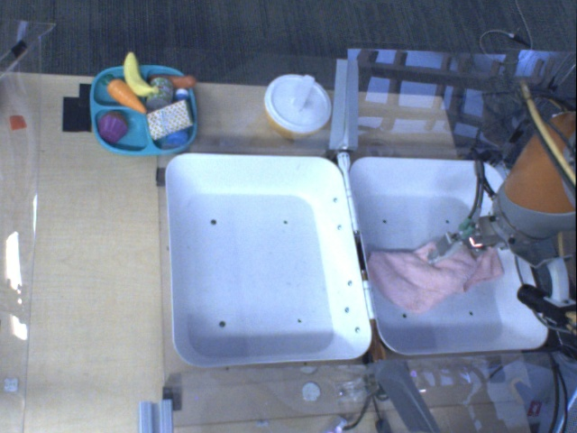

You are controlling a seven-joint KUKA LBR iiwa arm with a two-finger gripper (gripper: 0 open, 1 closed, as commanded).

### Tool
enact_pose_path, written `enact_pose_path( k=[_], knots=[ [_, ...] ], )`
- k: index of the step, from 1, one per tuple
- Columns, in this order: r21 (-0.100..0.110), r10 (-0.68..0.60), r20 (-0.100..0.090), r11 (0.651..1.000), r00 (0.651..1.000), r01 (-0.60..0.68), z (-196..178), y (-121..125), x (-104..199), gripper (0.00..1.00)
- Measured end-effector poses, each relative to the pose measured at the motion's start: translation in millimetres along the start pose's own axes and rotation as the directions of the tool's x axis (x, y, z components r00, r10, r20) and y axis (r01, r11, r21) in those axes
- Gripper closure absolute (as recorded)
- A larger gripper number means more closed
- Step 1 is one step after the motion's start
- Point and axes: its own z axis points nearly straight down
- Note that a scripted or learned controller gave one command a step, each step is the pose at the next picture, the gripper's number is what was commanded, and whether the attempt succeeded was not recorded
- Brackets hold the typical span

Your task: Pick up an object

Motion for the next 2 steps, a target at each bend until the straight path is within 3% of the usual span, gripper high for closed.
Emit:
enact_pose_path(
  k=[1,2],
  knots=[
    [-0.018,-0.136,0.015,0.991,0.991,0.136,9,4,18,0.00],
    [-0.018,-0.290,0.016,0.957,0.957,0.291,10,-34,-25,0.00]
  ],
)
